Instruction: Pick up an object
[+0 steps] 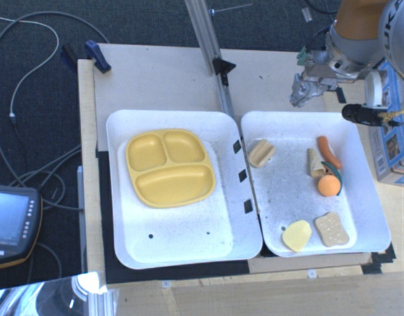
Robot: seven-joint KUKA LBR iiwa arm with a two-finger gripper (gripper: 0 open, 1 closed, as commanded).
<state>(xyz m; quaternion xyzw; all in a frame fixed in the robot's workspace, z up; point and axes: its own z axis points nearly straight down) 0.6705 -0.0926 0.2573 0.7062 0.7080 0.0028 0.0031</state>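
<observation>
I take the right bin (276,125) as my landmark. Its middle floor is bare, so I see open room to come down there. Along its right side the items crowd: the carrot (329,151) lies beside a tan piece (314,163), with the orange (329,185) just below them. At its near edge the yellow piece (297,236) and the cracker (331,229) sit close together. A tan block (260,153) sits near its left wall. Just left of the bin, a slanted metal pole (203,25) crosses overhead. The gripper (303,95) hangs above the bench just beyond the bin's far rim.
</observation>
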